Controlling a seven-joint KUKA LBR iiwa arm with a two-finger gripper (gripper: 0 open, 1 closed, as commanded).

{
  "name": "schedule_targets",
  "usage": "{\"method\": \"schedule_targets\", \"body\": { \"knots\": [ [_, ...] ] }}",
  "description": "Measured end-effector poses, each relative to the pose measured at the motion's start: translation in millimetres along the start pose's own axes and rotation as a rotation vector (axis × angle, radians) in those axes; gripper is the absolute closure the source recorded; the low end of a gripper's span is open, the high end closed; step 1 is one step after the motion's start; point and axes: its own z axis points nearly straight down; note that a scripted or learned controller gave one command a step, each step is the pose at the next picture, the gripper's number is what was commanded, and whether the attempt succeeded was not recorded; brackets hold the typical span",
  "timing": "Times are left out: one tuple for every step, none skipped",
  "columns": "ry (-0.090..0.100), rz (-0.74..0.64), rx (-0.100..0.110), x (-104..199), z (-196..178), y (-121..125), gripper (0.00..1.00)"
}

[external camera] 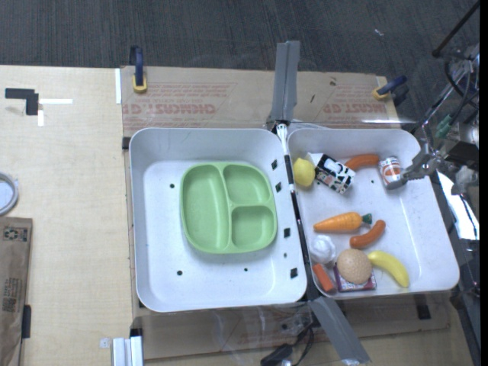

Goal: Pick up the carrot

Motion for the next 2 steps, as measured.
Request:
{"method": "schedule_targets", "body": {
  "knots": [
    [0.001, -0.147, 0.004, 26, 147, -4, 0.00],
    [0.002, -0.346, 0.002, 38, 235, 16, 0.00]
  ]
}}
